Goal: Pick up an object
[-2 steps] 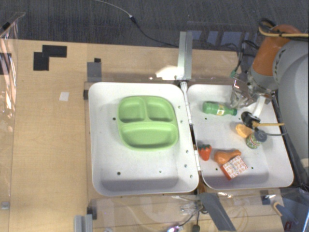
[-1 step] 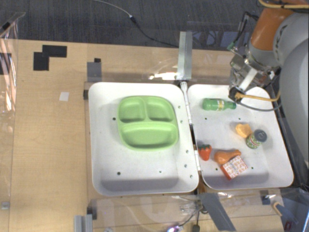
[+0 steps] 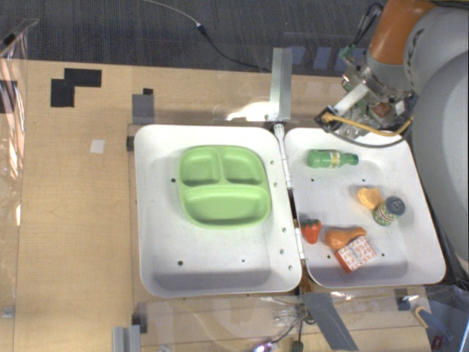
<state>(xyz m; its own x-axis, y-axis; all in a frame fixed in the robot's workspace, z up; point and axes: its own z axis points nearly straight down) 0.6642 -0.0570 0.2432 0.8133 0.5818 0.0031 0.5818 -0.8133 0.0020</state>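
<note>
The pincer (image 3: 360,113) hangs above the far edge of the right bin (image 3: 410,169), with cables about it; whether it is open or closed cannot be told, and nothing shows between its tips. Nearest below it a green bottle (image 3: 331,159) lies on its side. Farther toward the near rim are a small can (image 3: 388,211), an orange piece (image 3: 369,196), a red-and-white box (image 3: 357,254) and a small red item (image 3: 311,231). The left bin (image 3: 157,218) holds a green divided tray (image 3: 223,185) on the table (image 3: 66,218).

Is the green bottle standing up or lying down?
Lying down. The green bottle rests on its side in the right bin, its length running left to right.
</note>
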